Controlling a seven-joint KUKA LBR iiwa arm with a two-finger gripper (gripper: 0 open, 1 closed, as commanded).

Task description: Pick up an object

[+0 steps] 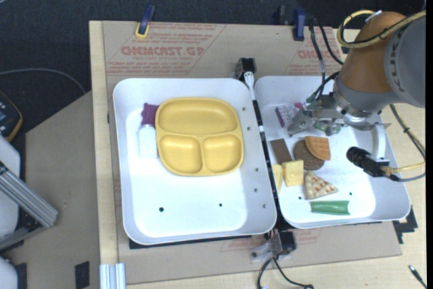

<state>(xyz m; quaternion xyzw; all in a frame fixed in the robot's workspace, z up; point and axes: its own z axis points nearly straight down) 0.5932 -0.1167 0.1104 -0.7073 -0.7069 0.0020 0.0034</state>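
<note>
Packet (289, 112), purple and white, is my likeliest pick. It lies in the right bin (379, 189) near the far left corner, just beside my tool (304, 122).

From the overhead camera, my tool hangs low over the far half of that bin, between the packet and the cookie (315, 149). I cannot tell whether it is spread or pressed together, and I see nothing caught in it. So I judge the task not yet done: nothing is lifted, and the grasp and the raise are both left.

Other choices lie toward the near edge of the same bin. A bar (279, 151) runs along the left wall, with cheese (293, 172) touching the cookie's near side. A pizza slice (318, 186) sits beside the cheese, and a green piece (330, 207) lies by the near rim.

The left bin (196, 210) holds a yellow tray (199, 135) in its far half. A bottle (147, 141) and a purple thing (149, 112) sit against the tray's left side.

Red print on the counter (101, 145) beyond the left bin reads "CHEMCAST GP". The same print repeats beyond the right bin, but my arm partly hides it. The packet's own markings are too small to read.
</note>
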